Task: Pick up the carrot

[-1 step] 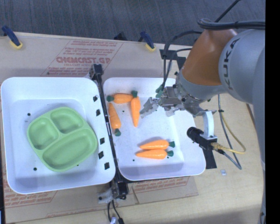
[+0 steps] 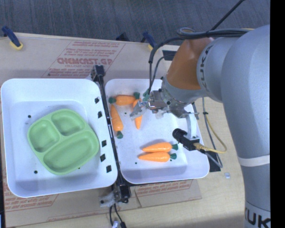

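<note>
I see my gripper (image 2: 141,109) in the right bin (image 2: 194,167), metal fingers clamped on a small tapered orange carrot (image 2: 138,121). Two glossy plastic carrots (image 2: 156,152) lie at five o'clock from it; the lime divided plate (image 2: 64,140) sits at nine o'clock.

The setting is a robotics laboratory test cell. An industrial KUKA arm (image 2: 237,80), grey with an orange band above the wrist, reaches over the desk (image 2: 33,51) from its right edge, with exposed cables (image 2: 213,32) routed along the arm. The desk surface is covered with printed cardboard sheeting (image 2: 80,56), fastened at its far edge with blue spring clamps (image 2: 12,37). Two shallow white bins (image 2: 14,127) sit side by side, joined by black clips (image 2: 99,72). Toy plastic carrots (image 2: 156,147) and a green divided plate (image 2: 64,139) serve as test objects. The floor beyond the far edge is grey office-grade carpet (image 2: 85,8).
</note>
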Available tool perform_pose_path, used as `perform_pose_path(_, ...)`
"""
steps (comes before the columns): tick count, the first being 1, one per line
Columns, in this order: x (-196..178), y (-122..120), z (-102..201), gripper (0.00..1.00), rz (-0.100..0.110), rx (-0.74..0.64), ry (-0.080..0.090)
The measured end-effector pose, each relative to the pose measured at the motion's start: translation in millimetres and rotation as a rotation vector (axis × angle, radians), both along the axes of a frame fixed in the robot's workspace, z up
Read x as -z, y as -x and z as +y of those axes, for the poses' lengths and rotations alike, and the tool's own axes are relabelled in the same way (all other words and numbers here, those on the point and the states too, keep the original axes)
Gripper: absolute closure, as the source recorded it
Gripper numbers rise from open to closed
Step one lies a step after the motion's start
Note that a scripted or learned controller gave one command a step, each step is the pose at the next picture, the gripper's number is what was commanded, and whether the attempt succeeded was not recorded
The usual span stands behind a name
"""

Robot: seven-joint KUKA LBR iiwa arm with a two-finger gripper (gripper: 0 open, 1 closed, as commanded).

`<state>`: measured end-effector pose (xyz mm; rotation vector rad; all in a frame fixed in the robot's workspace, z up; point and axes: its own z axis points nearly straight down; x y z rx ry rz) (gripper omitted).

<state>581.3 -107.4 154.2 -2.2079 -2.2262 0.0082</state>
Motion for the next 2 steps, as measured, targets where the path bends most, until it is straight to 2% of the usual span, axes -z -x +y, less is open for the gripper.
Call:
perform_pose_path(1,63.8,-29.8,1.3,0.00,-0.001,-0.001,0.001)
perform_pose_path(2,52.4,-30.7,1.2,1.00,-0.001,-0.004,0.001)
